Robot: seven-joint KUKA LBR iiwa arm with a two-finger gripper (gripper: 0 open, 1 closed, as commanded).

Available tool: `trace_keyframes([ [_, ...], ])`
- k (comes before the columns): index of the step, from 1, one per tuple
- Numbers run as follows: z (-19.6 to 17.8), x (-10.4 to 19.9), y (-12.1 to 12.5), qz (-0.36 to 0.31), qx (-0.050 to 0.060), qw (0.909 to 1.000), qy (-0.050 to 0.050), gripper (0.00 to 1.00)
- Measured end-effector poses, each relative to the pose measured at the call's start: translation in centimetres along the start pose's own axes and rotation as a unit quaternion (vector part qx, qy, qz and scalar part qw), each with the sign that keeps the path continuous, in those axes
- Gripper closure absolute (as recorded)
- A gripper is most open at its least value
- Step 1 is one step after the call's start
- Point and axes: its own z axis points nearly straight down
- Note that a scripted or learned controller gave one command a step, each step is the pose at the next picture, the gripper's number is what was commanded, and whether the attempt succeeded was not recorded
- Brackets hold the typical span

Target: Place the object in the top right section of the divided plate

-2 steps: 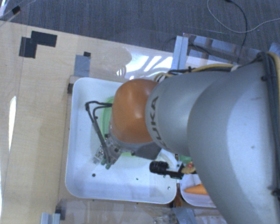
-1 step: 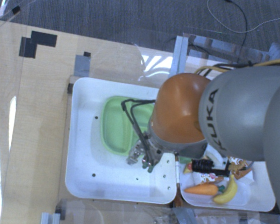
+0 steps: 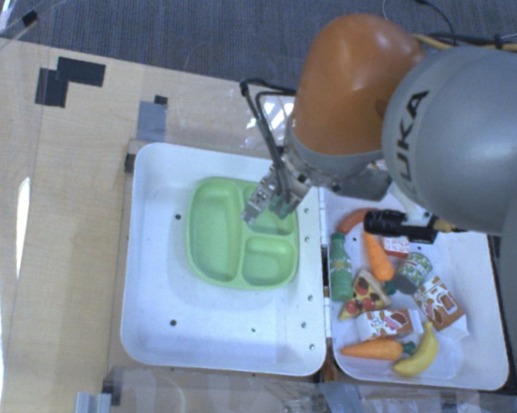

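A light green divided plate (image 3: 219, 233) lies in the left white bin (image 3: 150, 309), with one long section on its left and two smaller ones on its right. My gripper (image 3: 268, 202) hangs low over the plate's top right section, reaching in under the orange band of the arm (image 3: 355, 81). A small dark green shape (image 3: 284, 210) shows right at the gripper's tip, over that section. Whether it is held or resting on the plate is unclear from this angle.
The right bin (image 3: 492, 373) holds several toy foods: two carrots (image 3: 372, 348) (image 3: 377, 254), a banana (image 3: 420, 354), a pizza slice (image 3: 367, 291), a green bottle (image 3: 339, 263), cartons (image 3: 439, 305) and a can (image 3: 414, 266). The big arm covers that bin's upper part.
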Motion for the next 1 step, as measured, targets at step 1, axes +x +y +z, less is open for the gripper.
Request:
trace_keyframes([
  [1, -3.73, 5.36, 2.46, -0.034, 0.0, 0.9994, 0.001, 1.0],
])
